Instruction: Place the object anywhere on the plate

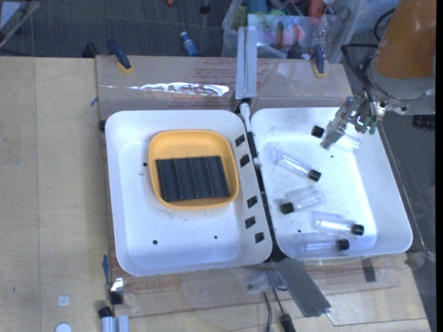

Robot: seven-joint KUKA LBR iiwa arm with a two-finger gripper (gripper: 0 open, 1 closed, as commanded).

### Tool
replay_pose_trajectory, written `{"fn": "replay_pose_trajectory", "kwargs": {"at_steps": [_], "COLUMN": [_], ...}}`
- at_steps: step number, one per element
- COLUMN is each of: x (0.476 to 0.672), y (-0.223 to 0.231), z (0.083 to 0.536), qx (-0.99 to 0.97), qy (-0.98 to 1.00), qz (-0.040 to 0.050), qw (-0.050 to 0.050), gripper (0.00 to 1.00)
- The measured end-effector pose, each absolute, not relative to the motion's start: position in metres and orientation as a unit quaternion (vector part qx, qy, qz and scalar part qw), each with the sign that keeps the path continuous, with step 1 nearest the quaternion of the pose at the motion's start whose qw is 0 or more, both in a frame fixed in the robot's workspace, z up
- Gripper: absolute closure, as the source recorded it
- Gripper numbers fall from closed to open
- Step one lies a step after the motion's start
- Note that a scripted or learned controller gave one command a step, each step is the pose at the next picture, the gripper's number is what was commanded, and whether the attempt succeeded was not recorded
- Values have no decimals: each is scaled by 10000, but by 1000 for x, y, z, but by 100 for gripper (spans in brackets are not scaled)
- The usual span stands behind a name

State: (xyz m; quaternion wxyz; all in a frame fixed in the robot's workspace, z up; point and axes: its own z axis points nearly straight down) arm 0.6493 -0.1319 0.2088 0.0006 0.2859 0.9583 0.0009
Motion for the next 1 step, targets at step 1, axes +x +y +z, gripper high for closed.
{"fn": "replay_pose_trajectory", "kwargs": {"at_steps": [1], "x": [658], "y": [-208], "z": [294], "qx": [4048], "qy": [9144], "qz": [5], "qw": [42], "gripper": [100]}}
